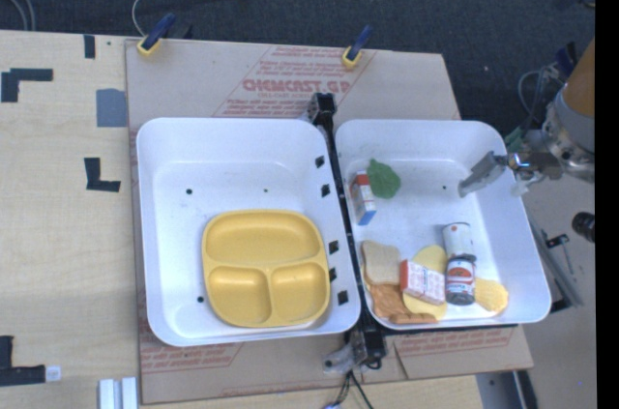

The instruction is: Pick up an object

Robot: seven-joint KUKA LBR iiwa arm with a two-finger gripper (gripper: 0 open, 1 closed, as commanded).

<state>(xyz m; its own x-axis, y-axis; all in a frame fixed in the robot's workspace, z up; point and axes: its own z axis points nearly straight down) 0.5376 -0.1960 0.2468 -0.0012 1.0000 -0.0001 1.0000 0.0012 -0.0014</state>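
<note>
Nothing is being carried yet, so the pick appears to be at its start, with the whole grasp and lift left to do.

Nearest the camera, at the 6 o'clock side of the right bin (pixel 513 204), the food items are lying crowded together: a slice of toast (pixel 381 261), a small red-and-white box (pixel 422 281) resting on yellow cheese pieces (pixel 428 259), and a flat yellow chip (pixel 491 297) at about 5 o'clock. A jar with a red label (pixel 460 279) is standing just beside a grey can (pixel 456 237), the two touching or nearly so. In the left bin (pixel 155 204), a yellow divided tray (pixel 265 266) is sitting toward 6 o'clock.

Farther back, near the divider at about 10 o'clock of the right bin, a small carton (pixel 363 197) is lying beside a green object (pixel 384 180).

The end effector (pixel 481 173) is hovering over the bin's 2 o'clock corner, reaching in from 3 o'clock, well apart from every item. It is holding nothing, and how far its tip is parted cannot be told at this size.

Any of these things could serve as the object; the can is lying closest to the arm.
</note>
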